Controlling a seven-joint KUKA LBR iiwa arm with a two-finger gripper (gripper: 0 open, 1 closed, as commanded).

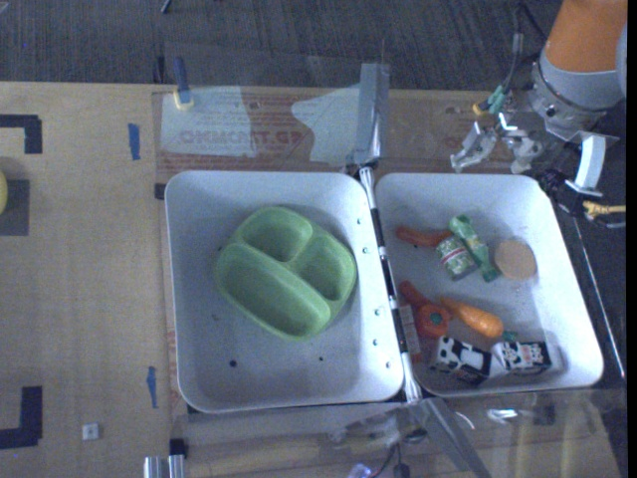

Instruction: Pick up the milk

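The desk (80,267) is pale wood-grain board marked with blue tape strips and black corner marks. Two shallow white bins with rounded corners and smooth moulded walls sit side by side on it, meeting at a central seam.

The left bin (199,366) holds a green tray (286,270), matte plastic, rounded in outline, divided into three recessed compartments and lying at a slant.

The right bin (567,307) holds small toy foods. The milk (461,358) is a small box-shaped carton printed in black and white cow patches, lying on its side near the front edge of the right bin, left of centre. A second cow-patterned carton (524,356) lies just beside it on the right. Behind them lie an orange carrot (475,317) and a red tomato (433,321). Farther back are a red-orange pepper (418,236), a small can (455,258), a green packet (474,248) and a round tan cookie (516,259).

The gripper (495,139) hangs above the desk just beyond the back edge of the right bin, well apart from the milk. Its metallic fingers are spread apart and hold nothing.
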